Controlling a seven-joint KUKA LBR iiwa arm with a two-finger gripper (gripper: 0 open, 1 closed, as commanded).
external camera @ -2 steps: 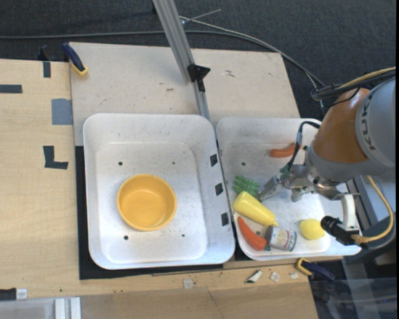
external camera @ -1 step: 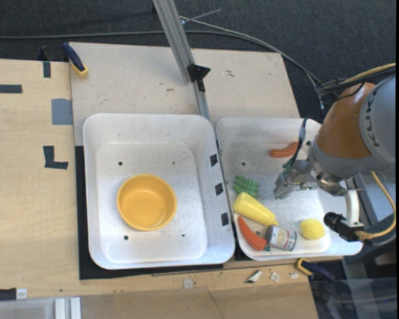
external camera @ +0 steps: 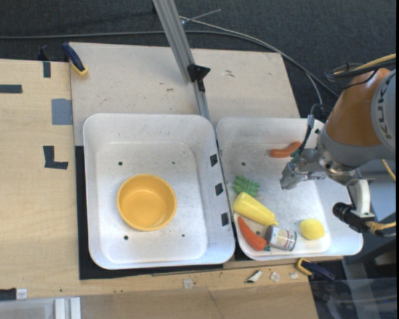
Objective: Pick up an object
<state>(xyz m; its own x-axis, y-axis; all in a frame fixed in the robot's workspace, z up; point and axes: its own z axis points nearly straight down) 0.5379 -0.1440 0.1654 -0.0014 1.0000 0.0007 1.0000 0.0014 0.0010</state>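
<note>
While the claw (external camera: 291, 176) hangs over the right bin (external camera: 339, 248), whether it is spread or pinched cannot be told; nothing visibly sits in it; the pick appears undone; the orange piece (external camera: 284, 152) lies just beside it, the yellow bottle (external camera: 254, 209) nearer the bin's front.

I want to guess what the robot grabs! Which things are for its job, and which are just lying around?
For the job: gripper; orange carrot; green toy; yellow bottle; red piece; small jar; yellow lemon; yellow bowl.

Lying about: blue-yellow clamp; metal pole.
</note>
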